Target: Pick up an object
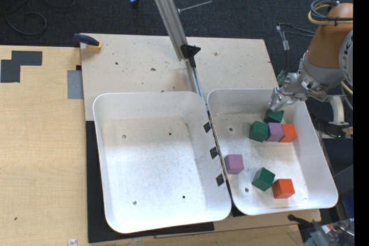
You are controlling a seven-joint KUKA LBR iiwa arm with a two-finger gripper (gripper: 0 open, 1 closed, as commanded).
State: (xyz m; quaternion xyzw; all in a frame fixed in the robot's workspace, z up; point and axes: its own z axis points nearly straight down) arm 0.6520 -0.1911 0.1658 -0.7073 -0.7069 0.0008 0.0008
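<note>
My gripper (278,104) hangs low over the far part of the right bin (323,181), its tip right at the top of a small green block (275,117). Whether it grips that block is hidden. Just in front lies a row of three touching blocks: green (259,131), purple (275,132) and orange (289,133). Nearer the front are a purple block (233,163) by the divider, a green block (263,178) and an orange block (283,188).
The left bin (115,118) lies beside the right one, with black clips (213,152) along the shared wall. A slanted metal rail (170,14) rises from the bench behind the bins. A blue and yellow tool (86,40) lies at the bench's far left corner.
</note>
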